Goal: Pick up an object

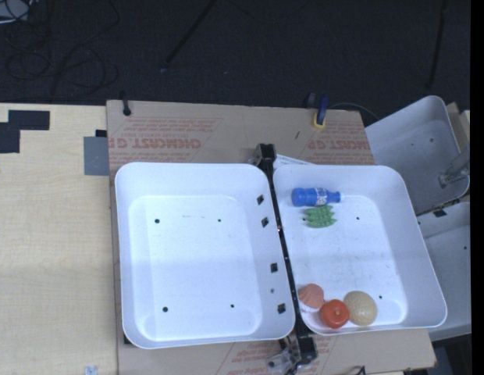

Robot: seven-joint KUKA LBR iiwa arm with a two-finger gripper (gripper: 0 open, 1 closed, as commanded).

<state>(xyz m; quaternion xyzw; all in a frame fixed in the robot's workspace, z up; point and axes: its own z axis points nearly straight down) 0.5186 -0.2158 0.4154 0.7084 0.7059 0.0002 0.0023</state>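
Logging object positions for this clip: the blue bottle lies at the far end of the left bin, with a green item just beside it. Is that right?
Not quite. The camera view shows the blue bottle at the far end of the right bin, not the left. The green item does lie just beside it.

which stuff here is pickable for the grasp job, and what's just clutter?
Pickable, all in the right bin:
blue bottle
green toy
pink shell-like piece
red ball
tan ball

Just lying about:
left bin
cardboard sheet
yellow-blue clamp
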